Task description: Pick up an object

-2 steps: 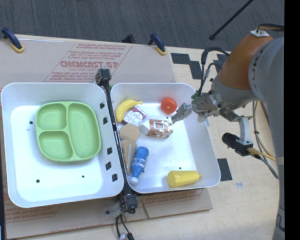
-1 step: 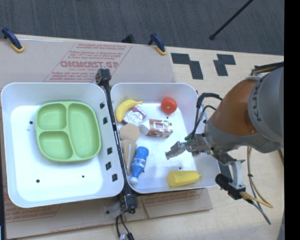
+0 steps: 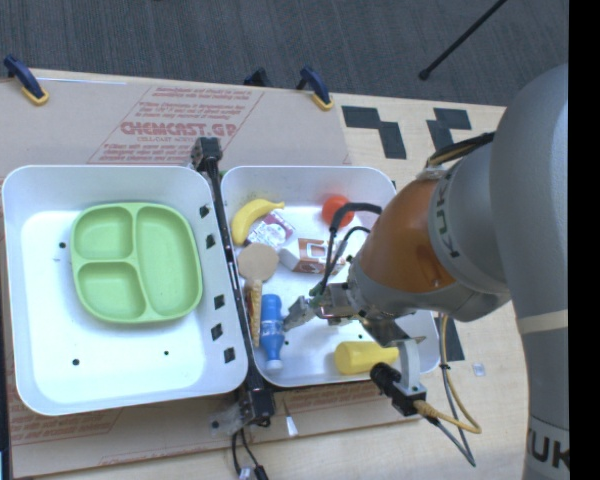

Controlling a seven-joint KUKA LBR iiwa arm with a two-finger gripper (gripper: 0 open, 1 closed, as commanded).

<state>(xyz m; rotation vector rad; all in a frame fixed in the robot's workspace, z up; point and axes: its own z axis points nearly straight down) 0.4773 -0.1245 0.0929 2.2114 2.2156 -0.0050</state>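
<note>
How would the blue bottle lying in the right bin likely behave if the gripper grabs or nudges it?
The blue bottle lies on its side against the bin's left wall, so a nudge could roll it. It looks like smooth, rigid plastic, probably light and somewhat slippery. The wall may crowd a grasp from that side.

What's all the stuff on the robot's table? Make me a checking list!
Surface: brown bench with red print, bearing two white bins.
Job's things: right bin holds a banana, blue bottle, yellow block, orange ball, tan disc and packets.
Clutter: left bin holds a green divided plate.
Grippers: gripper low in the right bin, beside the blue bottle.
Cables: black cable looping by the wrist; yellow cable at the bench front.
Surroundings: dark carpet; blue clamps on the bench's far edge.
</note>
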